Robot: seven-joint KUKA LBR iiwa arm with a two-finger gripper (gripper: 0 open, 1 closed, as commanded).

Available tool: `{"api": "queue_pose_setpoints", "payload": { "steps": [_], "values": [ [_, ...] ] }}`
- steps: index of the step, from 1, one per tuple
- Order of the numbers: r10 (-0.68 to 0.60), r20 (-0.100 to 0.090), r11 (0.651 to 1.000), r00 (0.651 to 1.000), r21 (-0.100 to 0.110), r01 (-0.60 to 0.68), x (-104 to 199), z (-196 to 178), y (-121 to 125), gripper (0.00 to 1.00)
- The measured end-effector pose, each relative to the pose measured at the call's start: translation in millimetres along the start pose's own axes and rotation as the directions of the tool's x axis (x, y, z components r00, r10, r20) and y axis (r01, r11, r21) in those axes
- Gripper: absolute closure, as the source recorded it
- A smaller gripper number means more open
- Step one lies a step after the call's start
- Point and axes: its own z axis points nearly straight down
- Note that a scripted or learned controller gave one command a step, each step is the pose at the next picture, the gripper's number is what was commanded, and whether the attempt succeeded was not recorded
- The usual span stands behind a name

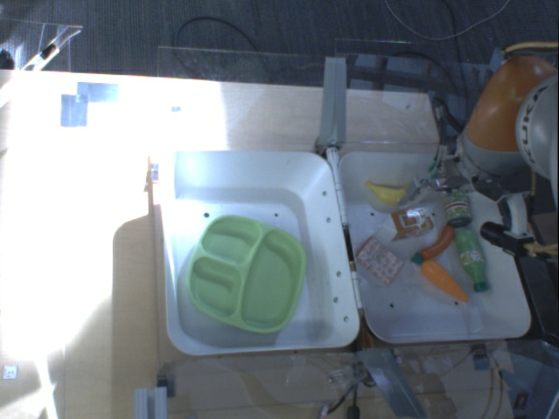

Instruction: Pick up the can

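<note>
Against the right bin's (489, 326) far side, the can (456, 209) lies just beside the jaws (434, 182), whose state I cannot tell.

Matt green plastic tray (247, 273)

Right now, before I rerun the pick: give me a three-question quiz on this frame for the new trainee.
1. True or false: the green plate lies in the bin on the view's right.
2. Which lies just beside the carrot? A) green bottle B) spoon C) cup
3. Fill in: the banana lies in the view's ___ bin.

Key: 1 false, the green plate is in the left bin. 2 A. 3 right; it is in the right bin.
</note>
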Motion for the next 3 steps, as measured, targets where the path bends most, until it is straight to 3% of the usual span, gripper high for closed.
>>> {"api": "queue_pose_setpoints", "payload": {
  "steps": [1, 3],
  "values": [
    [0.005, -0.026, 1.000, 1.000, -0.006, -0.005, -24, 22, 9, 0.00],
    [0.056, -0.022, 0.998, 0.998, -0.013, -0.057, -19, 21, -16, 0.00]
  ]
}}
